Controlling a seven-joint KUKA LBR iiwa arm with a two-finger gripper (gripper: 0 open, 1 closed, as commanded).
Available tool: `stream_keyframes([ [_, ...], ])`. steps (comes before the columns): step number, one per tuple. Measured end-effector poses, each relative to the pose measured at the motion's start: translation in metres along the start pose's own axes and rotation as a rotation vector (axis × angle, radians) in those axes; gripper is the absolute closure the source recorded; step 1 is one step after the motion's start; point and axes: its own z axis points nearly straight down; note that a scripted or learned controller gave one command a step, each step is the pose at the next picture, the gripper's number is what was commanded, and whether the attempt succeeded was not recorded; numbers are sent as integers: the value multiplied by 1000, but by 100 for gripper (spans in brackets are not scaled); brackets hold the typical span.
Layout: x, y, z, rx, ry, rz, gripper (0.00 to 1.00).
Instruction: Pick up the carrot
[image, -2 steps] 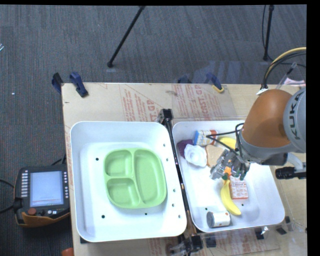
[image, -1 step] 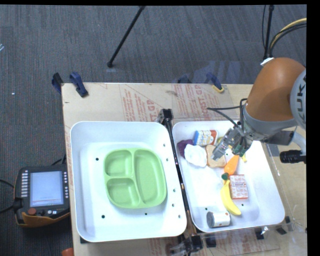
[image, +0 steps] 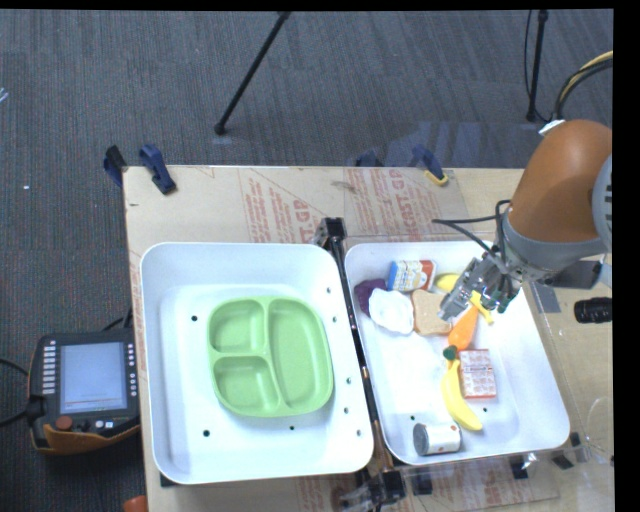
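Right bin | carrot long axis steep, green end lower-left

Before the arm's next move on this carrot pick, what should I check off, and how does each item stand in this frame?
1. Carrot in the right bin: ok.
2. Gripper directly over the carrot's upper end: ok.
3. Carrot seen between the fingers: cannot tell, the gripper body covers that end.
4. Room around the carrot: not ok; the bread slice lies against its left, the banana and red packet just below.
5. Carrot lifted off the bin floor: cannot tell from this slanted view.
6. Green divided plate in the left bin, out of the way: ok.
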Motion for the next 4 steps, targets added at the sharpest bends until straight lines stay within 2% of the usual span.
stream_keyframes([
  [1, 52, -60, 93, 1, 5, -288, 100],
  [2, 51, -59, 91, -2, 1, -288, 0],
  [3, -7, -43, 106, -3, -2, -273, 0],
  [4, -66, -14, 104, -4, -5, -290, 0],
])
